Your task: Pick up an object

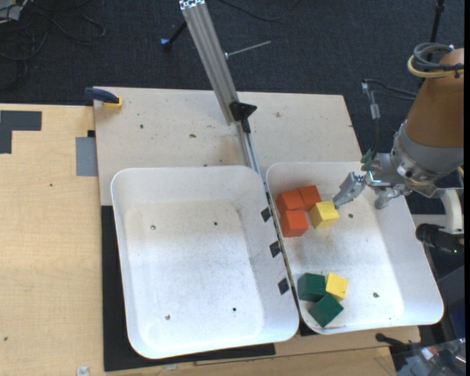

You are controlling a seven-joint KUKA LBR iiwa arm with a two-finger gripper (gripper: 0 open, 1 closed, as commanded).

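The wooden worktop [298, 131] carries two shallow white plastic bins. The bin well left of the fingers [192, 257] has nothing in it. The bin beneath them [407, 288] holds all the blocks, so the fingers [364, 188] hang here, spread open and gripping nothing. Just beside their tip sits a small yellow cube [325, 213] against orange blocks [295, 209]; nearer the camera lie green blocks [319, 298] and another yellow cube [337, 285].

No legible text — anywhere.
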